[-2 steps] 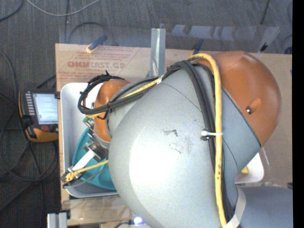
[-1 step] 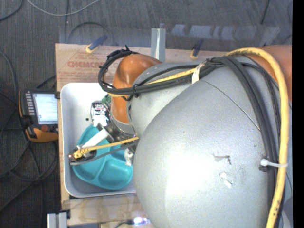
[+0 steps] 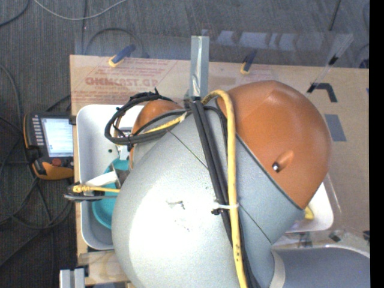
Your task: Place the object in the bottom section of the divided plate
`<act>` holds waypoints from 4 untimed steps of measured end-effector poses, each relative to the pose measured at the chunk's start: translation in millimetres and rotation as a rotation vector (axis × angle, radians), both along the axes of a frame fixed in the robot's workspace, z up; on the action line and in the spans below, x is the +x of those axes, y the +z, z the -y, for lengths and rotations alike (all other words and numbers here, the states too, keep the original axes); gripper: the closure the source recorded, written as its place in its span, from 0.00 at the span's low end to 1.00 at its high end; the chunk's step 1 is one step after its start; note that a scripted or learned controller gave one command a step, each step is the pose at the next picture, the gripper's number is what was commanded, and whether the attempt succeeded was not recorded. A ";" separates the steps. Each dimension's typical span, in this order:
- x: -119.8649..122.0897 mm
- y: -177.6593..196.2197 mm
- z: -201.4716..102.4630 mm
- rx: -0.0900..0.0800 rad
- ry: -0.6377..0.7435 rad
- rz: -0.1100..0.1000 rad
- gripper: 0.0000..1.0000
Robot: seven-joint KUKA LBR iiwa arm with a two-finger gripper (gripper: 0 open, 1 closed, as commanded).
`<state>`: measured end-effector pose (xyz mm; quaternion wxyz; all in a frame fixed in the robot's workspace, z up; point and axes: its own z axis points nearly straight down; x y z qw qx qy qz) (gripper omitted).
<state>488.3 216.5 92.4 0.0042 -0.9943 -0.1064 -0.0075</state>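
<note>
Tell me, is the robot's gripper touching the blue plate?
Cannot tell. In the camera view the grey arm covers the spot above the blue plate where they would meet.

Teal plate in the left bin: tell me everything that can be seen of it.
The teal plate shows as a curved slice of rounded edge, smooth and slightly glossy like plastic. It lies flat on the floor of the left white bin, towards the bin's near left corner in the camera view. The grey arm hangs over it and covers the rest, so its dividers and sections, and whether anything lies on it, cannot be made out.
</note>
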 end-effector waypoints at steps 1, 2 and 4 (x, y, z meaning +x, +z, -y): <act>2.5 15.0 -5.1 0.014 0.004 0.004 1.00; -5.1 141.5 25.7 -0.013 -0.002 -0.019 1.00; 14.4 292.5 -17.4 -0.014 0.242 -0.017 0.00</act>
